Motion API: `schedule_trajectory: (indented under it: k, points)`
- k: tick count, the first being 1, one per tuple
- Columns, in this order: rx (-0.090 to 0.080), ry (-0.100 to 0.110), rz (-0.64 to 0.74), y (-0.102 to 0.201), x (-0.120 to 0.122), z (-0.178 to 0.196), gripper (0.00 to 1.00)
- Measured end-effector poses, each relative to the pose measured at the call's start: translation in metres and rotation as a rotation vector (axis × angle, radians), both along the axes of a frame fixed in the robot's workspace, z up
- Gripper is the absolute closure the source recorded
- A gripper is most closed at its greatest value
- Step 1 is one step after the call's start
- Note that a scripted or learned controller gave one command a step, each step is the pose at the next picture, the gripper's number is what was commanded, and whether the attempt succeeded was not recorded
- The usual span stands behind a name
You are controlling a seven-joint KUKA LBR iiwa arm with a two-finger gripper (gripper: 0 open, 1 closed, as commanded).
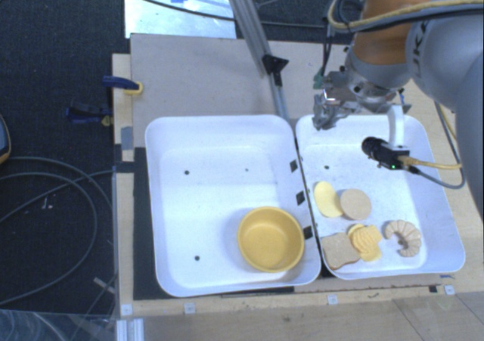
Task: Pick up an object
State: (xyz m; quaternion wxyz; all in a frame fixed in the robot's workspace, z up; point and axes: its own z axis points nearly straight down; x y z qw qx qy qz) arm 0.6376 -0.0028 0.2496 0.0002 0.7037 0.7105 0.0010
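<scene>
My gripper (325, 116) hangs over the far left corner of the right bin (439, 181), well above its floor, with nothing visible between its fingers. Near the front of that bin lie a pale yellow disc (327, 199), a tan round cracker (355, 203), a brown bread slice (339, 250), a yellow waffle-like piece (366, 240) and a beige croissant shape (404, 236). All of them sit well in front of the gripper. A yellow bowl (270, 238) stands upright in the left bin (174, 181), at its front right.
A slanted metal pole (253, 29) crosses above the bench behind the bins. A black sensor with a yellow cable (386, 153) hangs off the arm over the right bin. Blue and yellow clamps (113, 97) grip the bench's left edge. Cables lie on the floor at left.
</scene>
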Motion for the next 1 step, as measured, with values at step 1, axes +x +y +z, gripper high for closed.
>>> schedule_trajectory:
  k: [1]
  points:
    - [0.001,-0.002,0.001,0.0612,0.0063,0.0038,1.00]
